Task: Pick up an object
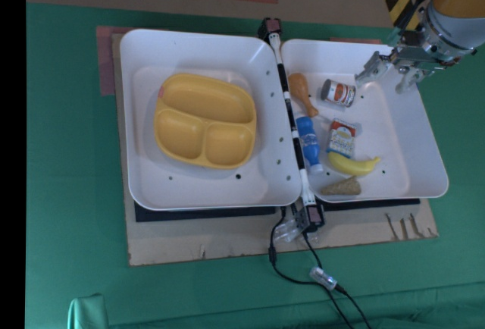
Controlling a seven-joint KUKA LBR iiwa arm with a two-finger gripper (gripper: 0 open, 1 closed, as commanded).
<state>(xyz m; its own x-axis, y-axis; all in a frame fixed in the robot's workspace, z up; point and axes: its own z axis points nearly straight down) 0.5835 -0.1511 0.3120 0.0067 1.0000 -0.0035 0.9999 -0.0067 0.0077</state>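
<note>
The right bin (pixel 413 149) holds a small can (pixel 338 93) with a red label, a brown chicken drumstick (pixel 302 92), a blue bottle (pixel 308 142), a small red and white carton (pixel 342 138), a banana (pixel 354 164) and a brown wedge (pixel 342 186). My gripper (pixel 391 74) hangs over the bin's upper right part, to the right of the can, open with nothing between its fingers.
The left bin (pixel 144 54) carries a yellow divided tray (pixel 204 120). A black hinge strip (pixel 290 115) runs between the bins. Cables (pixel 318 274) trail off the cardboard base at the front. Green cloth surrounds the bench.
</note>
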